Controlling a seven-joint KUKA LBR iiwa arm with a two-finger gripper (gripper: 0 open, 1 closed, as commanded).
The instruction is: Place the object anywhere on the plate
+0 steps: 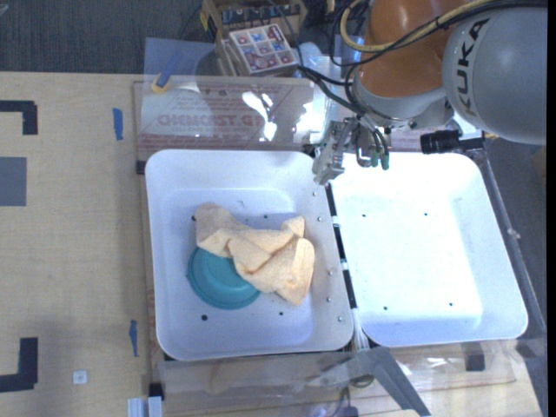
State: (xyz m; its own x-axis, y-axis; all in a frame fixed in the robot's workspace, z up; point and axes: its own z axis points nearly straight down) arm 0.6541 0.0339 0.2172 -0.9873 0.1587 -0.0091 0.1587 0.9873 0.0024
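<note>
A crumpled yellow cloth (261,252) lies in the left bin (174,189) and covers the right part of a teal plate (217,281). My gripper (330,159) hangs above the far edge where the two bins meet, well behind the cloth and plate. Nothing shows between its fingers.
The right bin (426,250) sits beside the left one. A clear plastic panel (226,115) stands behind the left bin. Cables and a box of clutter (256,42) lie at the back. The wooden bench (61,233) extends left.
</note>
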